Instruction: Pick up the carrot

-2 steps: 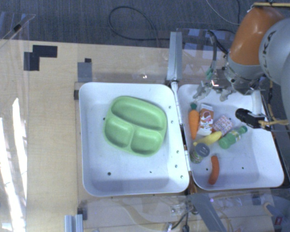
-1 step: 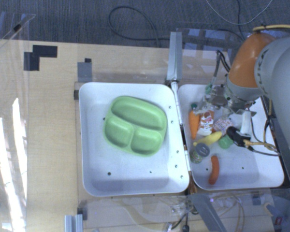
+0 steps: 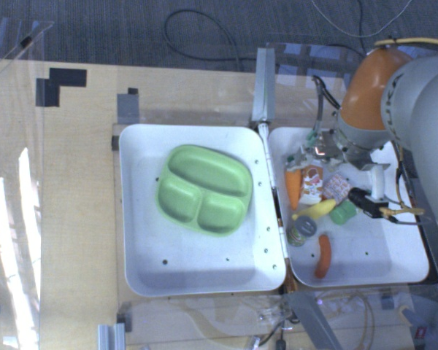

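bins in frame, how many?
2. Left bin holds the green tray; right bin holds the carrot and other items, partly covered by the arm.

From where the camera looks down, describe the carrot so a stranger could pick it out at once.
Look at the right-hand white bin, the one crowded with small items under the arm. Along its left wall, near the divider between the bins, lies the carrot. It is a plain orange tapered piece, unlike the yellow banana below it and the darker red-orange sausage farther down.
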### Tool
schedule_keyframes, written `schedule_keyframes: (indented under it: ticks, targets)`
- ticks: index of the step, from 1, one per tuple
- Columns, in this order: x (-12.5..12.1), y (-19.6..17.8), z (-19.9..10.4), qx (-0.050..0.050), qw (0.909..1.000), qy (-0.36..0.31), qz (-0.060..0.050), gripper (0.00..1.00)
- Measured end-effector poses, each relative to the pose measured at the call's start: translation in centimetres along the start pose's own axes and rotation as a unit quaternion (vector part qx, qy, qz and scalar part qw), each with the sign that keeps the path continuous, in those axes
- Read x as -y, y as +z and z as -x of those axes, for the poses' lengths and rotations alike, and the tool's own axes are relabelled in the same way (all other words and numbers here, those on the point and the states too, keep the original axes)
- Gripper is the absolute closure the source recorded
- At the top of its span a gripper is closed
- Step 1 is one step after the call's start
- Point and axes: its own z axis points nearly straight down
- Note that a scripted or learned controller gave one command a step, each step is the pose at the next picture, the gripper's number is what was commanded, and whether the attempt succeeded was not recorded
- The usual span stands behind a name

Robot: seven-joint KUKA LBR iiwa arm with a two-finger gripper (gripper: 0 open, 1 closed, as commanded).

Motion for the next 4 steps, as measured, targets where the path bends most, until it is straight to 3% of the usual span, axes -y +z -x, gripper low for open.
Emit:
schedule_keyframes:
  ticks: [1, 2, 3, 4]
  targets:
    - [0.7, 0.4, -0.3, 0.000, 0.9980, 0.063, 0.004, 0.00]
    - [-0.2, 2.1, -0.8, 0.000, 0.9917, 0.129, -0.007, 0.00]
    - [-0.4, 0.9, -0.8, 0.000, 0.9920, 0.126, -0.005, 1.00]
    - [-1.1, -7.8, -5.1, -0.002, 0.9997, -0.024, -0.008, 1.00]
